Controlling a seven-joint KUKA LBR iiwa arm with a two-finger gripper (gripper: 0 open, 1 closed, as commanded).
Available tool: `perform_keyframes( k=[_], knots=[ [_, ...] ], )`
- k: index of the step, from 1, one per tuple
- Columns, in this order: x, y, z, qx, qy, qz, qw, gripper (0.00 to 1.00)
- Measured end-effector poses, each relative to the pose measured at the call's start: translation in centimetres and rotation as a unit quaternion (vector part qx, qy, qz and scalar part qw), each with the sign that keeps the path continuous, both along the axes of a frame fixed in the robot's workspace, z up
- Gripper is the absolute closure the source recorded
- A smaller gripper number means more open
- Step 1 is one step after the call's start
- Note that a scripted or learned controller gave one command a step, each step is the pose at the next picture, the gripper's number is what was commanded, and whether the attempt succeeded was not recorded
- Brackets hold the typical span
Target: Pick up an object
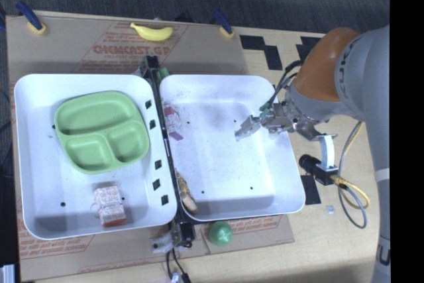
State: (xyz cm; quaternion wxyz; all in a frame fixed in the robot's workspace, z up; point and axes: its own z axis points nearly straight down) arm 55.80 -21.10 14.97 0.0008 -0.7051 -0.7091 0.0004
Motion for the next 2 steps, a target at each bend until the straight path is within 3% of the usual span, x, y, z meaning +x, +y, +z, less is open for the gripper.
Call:
perform_keyframes(
  k=[1,2],
  knots=[
    [5.2,0.0,0.4,0.0003,-0.001,-0.001,1.0,0.0],
    [-6.5,0.0,-1.9,-0.0001,0.002,0.0,1.0,0.0]
  ],
)
